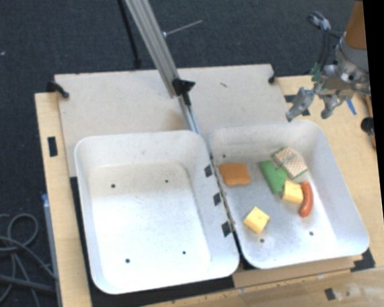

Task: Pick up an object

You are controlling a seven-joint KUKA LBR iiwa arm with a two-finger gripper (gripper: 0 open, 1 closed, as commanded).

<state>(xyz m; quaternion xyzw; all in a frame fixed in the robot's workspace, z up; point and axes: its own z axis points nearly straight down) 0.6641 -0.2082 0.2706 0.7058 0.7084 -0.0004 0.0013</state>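
Note:
The right bin (341,229) holds several small objects: an orange-brown block (234,174), a green piece (272,176), a tan speckled cracker-like piece (290,161), two yellow cubes (256,220) (292,192) and a red-orange sausage shape (306,199). My gripper (314,104) hangs above the bench at the bin's far right corner, well above and behind the objects. Its two fingers are spread apart with nothing between them.
The left bin (94,192) lies beside the right one. A slanted aluminium pole (154,45) rises from the back between the bins. Cables (10,234) lie on the floor at the left.

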